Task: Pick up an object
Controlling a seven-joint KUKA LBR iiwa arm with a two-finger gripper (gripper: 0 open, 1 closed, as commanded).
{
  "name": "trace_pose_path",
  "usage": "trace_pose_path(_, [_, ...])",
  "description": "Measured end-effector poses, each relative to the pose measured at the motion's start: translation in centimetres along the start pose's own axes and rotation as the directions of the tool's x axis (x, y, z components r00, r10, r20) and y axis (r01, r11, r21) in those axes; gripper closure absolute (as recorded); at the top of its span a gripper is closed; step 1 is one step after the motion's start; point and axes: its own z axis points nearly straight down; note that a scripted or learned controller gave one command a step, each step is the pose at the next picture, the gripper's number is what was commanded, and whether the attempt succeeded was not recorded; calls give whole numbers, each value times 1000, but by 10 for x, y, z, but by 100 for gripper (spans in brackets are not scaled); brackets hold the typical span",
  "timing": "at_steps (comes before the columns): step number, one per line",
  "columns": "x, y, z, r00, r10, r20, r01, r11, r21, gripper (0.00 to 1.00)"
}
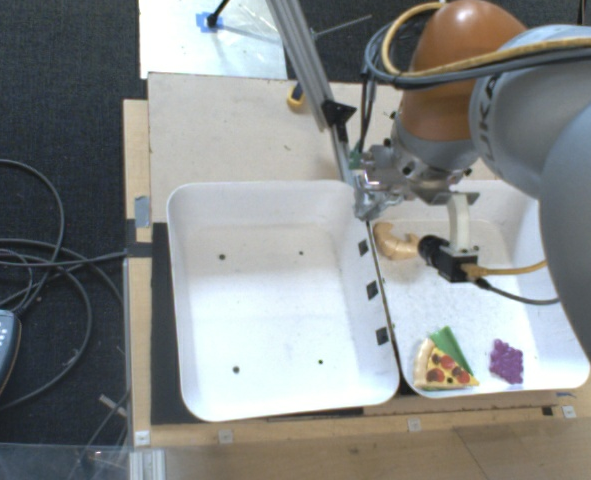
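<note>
My gripper [375, 200] hangs under the orange-banded wrist, over the far left corner of the right bin [547, 330]. Just below it, close to the divider between the bins, lies a tan curved pastry-like object [396, 244]. The wrist hides where the gripper meets it, and nothing shows in its grasp. At the near edge of the same bin rest a pizza slice [443, 366] with a green piece [449, 342] behind it, and a purple grape bunch [506, 361].
The left bin [265, 298] sits beside the right one, sharing a wall marked with black tags [372, 290]. A black connector with a tan cable [453, 260] hangs off the wrist over the right bin. A slanted metal pole [305, 58] crosses behind the arm.
</note>
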Motion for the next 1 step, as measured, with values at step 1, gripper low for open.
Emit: trace_pose_path(1, [44, 22, -1, 1000, 1, 1, -1, 1000, 0, 100])
